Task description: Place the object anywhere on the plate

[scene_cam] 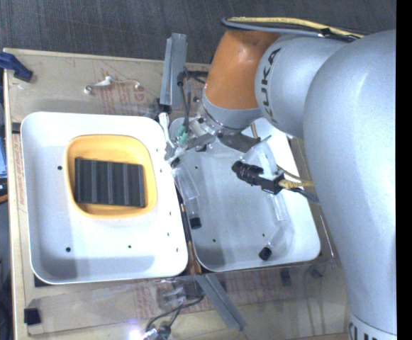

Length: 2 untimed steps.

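From my seat the arm (333, 119) takes up most of the right side, its grey bulk and orange band hanging over the right bin (298, 250). Next in size is the left bin (42, 253), and inside it sits the plate (110, 147), yellow-rimmed with a dark ribbed centre, lying flat near the bin's middle. The gripper (181, 144) is down at the seam between the two bins, at the upper corner of the right one, just beside the plate's right edge. I cannot tell how it is set, since the wrist hides it from above, and I cannot make out anything held there. The object I'm meant to place I can't pick out with confidence: there are clear, glassy-looking shapes (280, 222) along the right bin's floor and a small dark piece (265, 253) near its lower wall, any of which might be it. What I judge matters for the next move is that the plate lies to the left of the gripper, close by, with its long side running left to right, so a short sideways carry over the bin wall would reach it
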Tool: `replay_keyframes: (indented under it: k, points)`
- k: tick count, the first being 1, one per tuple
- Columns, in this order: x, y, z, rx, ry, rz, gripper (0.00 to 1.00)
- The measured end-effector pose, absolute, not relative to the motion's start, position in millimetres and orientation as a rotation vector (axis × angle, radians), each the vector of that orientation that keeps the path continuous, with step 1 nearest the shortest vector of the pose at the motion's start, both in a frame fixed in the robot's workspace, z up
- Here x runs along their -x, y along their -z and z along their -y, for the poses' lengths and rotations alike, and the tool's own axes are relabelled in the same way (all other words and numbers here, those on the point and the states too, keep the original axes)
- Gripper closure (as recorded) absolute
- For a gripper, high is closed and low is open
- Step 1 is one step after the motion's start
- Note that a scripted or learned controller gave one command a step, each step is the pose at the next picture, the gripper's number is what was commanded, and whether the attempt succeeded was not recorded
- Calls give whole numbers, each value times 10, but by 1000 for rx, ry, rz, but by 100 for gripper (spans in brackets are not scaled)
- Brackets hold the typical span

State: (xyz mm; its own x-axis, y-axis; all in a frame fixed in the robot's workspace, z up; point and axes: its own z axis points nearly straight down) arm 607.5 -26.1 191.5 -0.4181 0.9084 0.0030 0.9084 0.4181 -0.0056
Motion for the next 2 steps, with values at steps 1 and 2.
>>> replay_keyframes:
  k: [1, 2]
  points:
    - [-5956, -1912, -39, 1542, -3, 2733, 100]
    - [-5955, -1911, -33, 1543, -4, 2732, 0]
